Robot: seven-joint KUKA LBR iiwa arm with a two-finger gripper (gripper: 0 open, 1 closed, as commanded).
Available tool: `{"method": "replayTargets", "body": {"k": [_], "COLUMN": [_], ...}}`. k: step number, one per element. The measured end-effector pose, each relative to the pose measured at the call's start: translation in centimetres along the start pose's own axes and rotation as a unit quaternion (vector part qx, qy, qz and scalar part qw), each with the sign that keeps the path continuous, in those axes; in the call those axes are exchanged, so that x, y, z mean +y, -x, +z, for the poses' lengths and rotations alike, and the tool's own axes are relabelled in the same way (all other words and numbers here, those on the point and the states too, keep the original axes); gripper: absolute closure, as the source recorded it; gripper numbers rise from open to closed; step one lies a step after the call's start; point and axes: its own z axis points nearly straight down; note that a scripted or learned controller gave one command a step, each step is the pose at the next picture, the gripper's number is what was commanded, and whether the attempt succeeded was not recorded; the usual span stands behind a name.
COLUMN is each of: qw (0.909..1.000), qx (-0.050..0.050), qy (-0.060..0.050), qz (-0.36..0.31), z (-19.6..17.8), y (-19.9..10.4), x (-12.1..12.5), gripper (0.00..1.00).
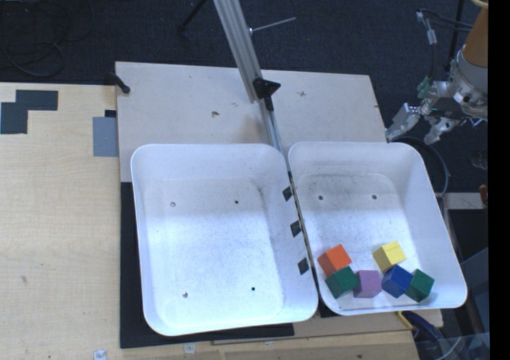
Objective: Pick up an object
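We're hanging the gripper off past the right bin's far corner, fingers spread and carrying nothing, probably keeping the view clear. Six blocks are sitting clustered in its near corner: orange, yellow, purple, blue, two green.

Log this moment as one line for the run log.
claw: outside right bin, past its far right corner, holding nothing | blocks: six, clustered at right bin's near end, untouched | pick: not yet done
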Motion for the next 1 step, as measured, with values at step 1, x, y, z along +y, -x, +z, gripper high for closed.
{"method": "replayTargets", "body": {"k": [1], "qw": [1.0], "qx": [0.002], "qy": [-0.005], "qz": [0.003], "z": [9.37], "y": [0.39], "x": [-6.52], "gripper": [0.0]}}
